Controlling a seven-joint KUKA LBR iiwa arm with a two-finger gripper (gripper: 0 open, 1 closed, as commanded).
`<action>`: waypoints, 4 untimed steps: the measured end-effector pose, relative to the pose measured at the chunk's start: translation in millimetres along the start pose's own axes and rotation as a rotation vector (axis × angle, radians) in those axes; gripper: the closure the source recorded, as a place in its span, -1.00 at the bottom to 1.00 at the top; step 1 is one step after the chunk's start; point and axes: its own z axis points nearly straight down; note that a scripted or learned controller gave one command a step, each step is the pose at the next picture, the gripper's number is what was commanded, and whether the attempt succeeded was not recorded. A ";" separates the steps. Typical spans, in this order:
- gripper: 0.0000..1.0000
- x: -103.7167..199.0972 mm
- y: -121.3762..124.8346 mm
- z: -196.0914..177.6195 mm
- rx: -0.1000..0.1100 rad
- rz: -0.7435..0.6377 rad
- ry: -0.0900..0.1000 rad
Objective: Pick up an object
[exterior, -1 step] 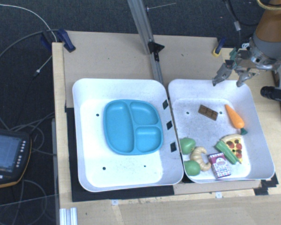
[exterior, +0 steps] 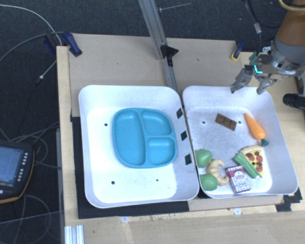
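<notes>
Brown chocolate bar [exterior: 225, 121] in right bin [exterior: 277, 117], below gripper [exterior: 251, 85], fingers spread, nothing held

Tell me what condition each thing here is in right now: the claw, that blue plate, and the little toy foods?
gripper: fingers spread open, holding nothing, above the right bin's far rim.
blue tray: lying flat in the left bin, compartments bare.
carrot: lying loose in the right bin.
brown block: lying flat, apart from the rest.
pizza slice: lying flat, a green piece across it.
small box: lying flat near the front rim.
</notes>
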 end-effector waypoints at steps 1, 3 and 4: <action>-1.00 -0.7 9.4 52.6 0.005 0.000 0.001; -1.00 -8.1 5.4 126.6 0.002 0.001 0.000; 1.00 -8.0 7.1 113.1 -0.003 -0.001 -0.001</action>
